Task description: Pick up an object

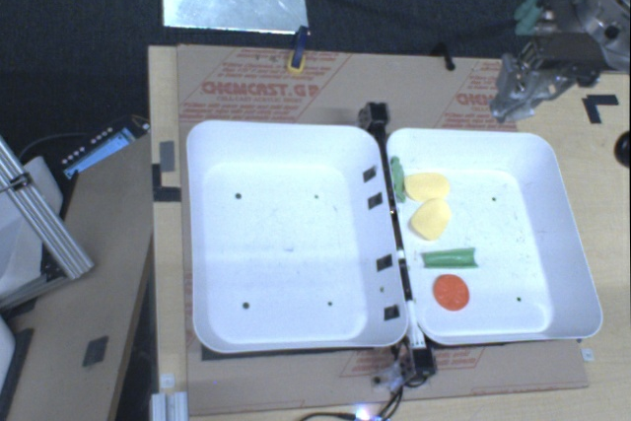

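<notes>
Hovering beyond the right bin (552, 153), the gripper (515, 102) holds nothing; how far open, I cannot tell. Next it must descend toward the yellow pieces (430, 202).

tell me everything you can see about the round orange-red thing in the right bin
The orange-red disc is a small, flat, round piece, evenly coloured and matte, probably plastic or foam. It lies flat on the floor of the right bin, in the near-left part, close to the divider between the bins. A green bar lies just behind it, apart from it or barely so. Nothing else is near it, and the gripper is far off beyond the bin's back rim.
</notes>
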`<state>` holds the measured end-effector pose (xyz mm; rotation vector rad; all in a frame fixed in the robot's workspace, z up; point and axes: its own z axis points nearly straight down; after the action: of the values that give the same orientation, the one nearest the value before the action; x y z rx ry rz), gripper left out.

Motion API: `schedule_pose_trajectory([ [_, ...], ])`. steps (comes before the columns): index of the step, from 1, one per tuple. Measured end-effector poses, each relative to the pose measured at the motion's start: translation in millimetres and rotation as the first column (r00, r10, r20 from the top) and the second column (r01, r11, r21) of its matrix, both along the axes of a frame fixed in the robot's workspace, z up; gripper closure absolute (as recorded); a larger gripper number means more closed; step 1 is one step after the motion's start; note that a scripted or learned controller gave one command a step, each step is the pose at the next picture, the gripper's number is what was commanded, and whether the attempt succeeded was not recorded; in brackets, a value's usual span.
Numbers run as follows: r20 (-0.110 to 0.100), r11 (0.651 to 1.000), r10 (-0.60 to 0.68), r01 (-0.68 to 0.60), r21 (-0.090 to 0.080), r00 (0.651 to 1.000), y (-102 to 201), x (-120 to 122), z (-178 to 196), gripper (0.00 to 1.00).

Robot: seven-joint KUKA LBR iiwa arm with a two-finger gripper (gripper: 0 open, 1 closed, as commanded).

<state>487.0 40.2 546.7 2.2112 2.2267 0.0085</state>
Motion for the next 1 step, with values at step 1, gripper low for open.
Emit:
schedule_pose_trajectory([
  [1,0.0,1.0,0.001,-0.001,0.0,1.0,0.0,0.0,-0.4,0.0],
])
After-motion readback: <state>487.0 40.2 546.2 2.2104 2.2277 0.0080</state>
